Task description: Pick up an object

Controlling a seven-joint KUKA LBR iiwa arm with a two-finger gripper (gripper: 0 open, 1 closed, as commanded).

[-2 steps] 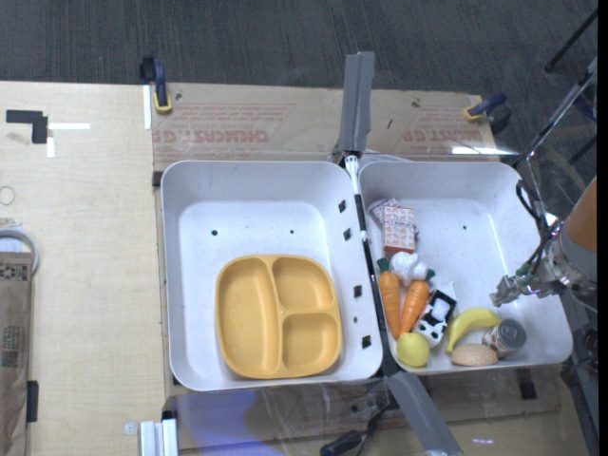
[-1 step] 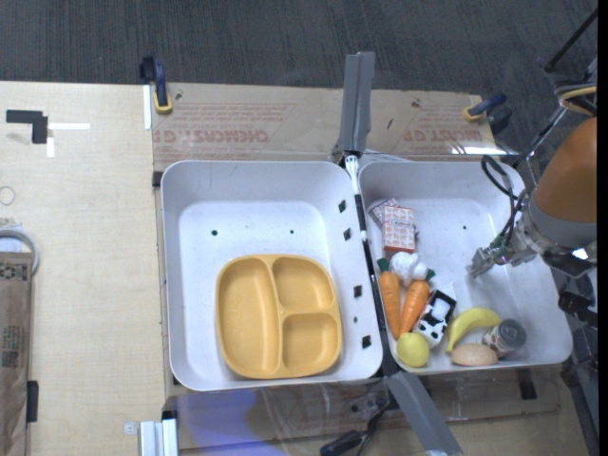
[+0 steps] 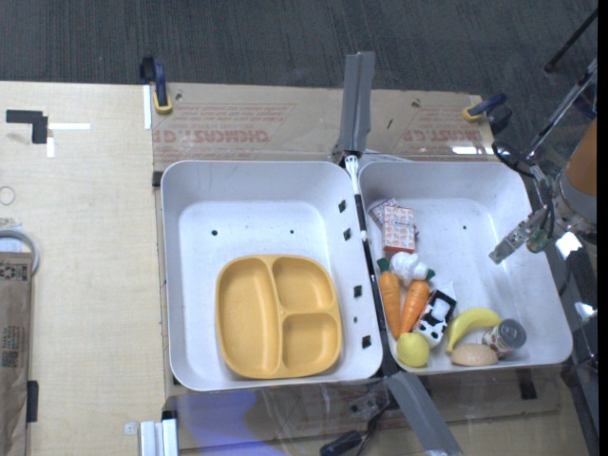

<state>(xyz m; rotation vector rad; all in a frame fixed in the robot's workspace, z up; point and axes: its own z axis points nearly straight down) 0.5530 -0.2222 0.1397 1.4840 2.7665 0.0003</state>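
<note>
Nearest the camera, a lemon (image 3: 412,350), banana (image 3: 472,325) and two carrots (image 3: 403,302) lie in the right bin (image 3: 456,193), while the gripper (image 3: 518,239) hovers apart at its right wall, fingers' state impossible to tell.

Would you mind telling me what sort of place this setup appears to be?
Probably a robotics lab bench: two shallow white bins, a yellow divided plastic plate in one and toy food such as an orange carrot in the other.
</note>
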